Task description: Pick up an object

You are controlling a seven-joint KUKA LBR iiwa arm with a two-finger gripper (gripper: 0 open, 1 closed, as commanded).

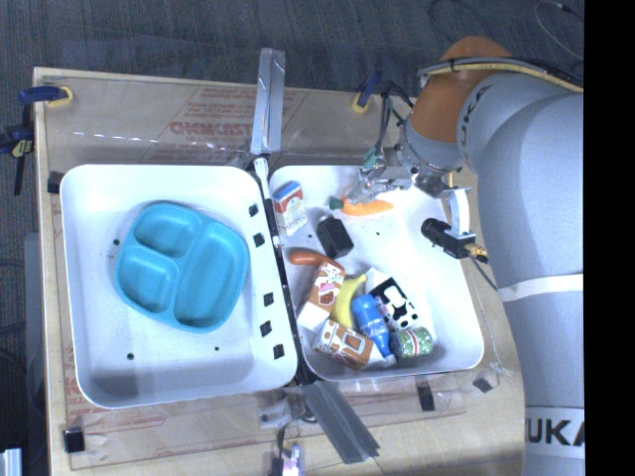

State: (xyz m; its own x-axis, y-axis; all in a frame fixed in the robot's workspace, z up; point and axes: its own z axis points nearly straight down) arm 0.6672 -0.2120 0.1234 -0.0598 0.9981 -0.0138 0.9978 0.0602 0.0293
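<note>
Grey arm bends down, pincer [382,178] just above the carrot [365,206].

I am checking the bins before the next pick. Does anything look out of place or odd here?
Nothing looks spilled or broken. The right bin holds a loose, overlapping heap, with the banana lying among cartons. The blue divided tray sits askew in the left bin.

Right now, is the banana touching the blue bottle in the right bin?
Touching. The camera view shows the banana lying against the blue bottle in the right bin, with no white floor visible between them.
</note>
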